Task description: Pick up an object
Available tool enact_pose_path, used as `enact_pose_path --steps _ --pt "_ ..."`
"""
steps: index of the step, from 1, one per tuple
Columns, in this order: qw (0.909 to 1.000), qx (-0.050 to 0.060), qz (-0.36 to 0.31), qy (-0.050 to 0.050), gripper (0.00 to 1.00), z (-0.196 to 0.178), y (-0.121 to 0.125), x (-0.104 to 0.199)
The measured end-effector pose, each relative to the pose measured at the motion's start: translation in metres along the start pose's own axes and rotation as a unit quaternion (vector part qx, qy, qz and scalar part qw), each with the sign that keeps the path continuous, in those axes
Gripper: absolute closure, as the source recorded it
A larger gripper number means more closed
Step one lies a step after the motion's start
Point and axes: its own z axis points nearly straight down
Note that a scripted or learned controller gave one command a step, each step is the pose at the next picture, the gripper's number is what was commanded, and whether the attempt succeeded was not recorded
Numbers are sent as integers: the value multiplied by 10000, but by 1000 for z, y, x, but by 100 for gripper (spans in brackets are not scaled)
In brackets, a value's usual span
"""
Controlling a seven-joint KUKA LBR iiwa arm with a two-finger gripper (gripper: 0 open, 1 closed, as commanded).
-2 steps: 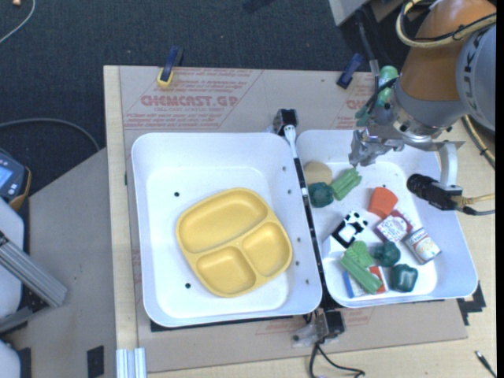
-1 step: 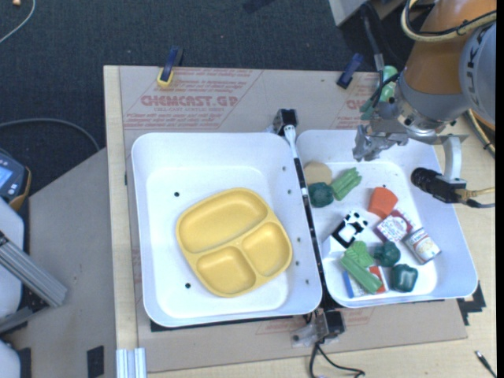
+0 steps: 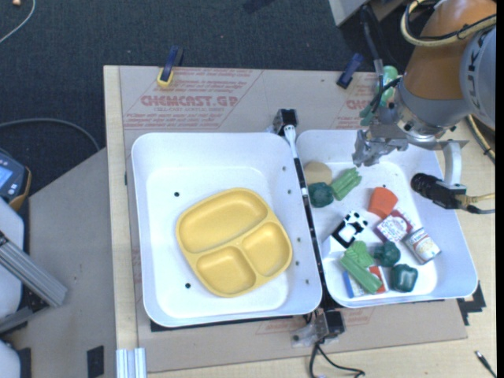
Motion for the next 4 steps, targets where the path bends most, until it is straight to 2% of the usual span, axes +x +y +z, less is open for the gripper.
enact_pose_path --steps 1,2,3,4 --pt "10000 -36 -10 -5 100 -20 3 0" --pt "10000 6 -7 1 100 0 5 8" --pt "10000 2 1 3 100 -11 -8 6" --pt "10000 -31 -3 -8 100 -15 8 -4"
